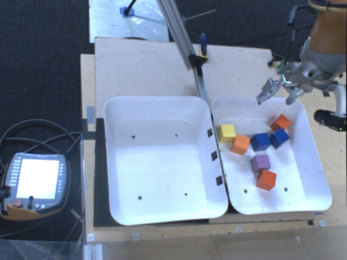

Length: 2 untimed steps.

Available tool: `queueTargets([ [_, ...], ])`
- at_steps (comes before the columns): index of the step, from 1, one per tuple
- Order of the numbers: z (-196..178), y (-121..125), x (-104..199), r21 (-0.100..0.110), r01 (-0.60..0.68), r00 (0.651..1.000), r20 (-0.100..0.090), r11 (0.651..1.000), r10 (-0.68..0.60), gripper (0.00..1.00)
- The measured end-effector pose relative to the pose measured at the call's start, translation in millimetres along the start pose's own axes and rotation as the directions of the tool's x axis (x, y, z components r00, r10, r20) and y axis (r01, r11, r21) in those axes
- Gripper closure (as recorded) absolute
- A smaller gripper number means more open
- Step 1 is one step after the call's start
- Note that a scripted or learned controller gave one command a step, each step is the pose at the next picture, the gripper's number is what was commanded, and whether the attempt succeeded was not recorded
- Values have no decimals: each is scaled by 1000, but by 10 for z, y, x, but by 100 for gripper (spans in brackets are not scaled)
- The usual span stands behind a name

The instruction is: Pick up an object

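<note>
Gripper (280,93) open – above right bin (321,169) (rear edge), nothing held

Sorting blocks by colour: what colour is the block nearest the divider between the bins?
Yellow, seen in the camera view.

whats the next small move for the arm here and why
Probably lower the gripper toward the nearest orange block. The open fingers hang above the right bin's far rim with nothing between them, and all seven blocks sit in that bin. That orange block lies just below the gripper, with free space on its far side.
</note>
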<state>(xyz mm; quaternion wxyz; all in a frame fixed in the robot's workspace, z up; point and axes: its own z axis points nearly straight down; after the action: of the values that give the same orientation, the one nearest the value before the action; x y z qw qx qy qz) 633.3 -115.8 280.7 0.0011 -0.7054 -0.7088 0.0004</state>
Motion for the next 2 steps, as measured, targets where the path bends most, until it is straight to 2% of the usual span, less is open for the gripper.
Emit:
queueTargets([
  [1,-25,6,-1,-4,1,1000,1,1000,-1,0],
  [2,420,-5,75,0,1,1000,1,1000,-1,0],
])
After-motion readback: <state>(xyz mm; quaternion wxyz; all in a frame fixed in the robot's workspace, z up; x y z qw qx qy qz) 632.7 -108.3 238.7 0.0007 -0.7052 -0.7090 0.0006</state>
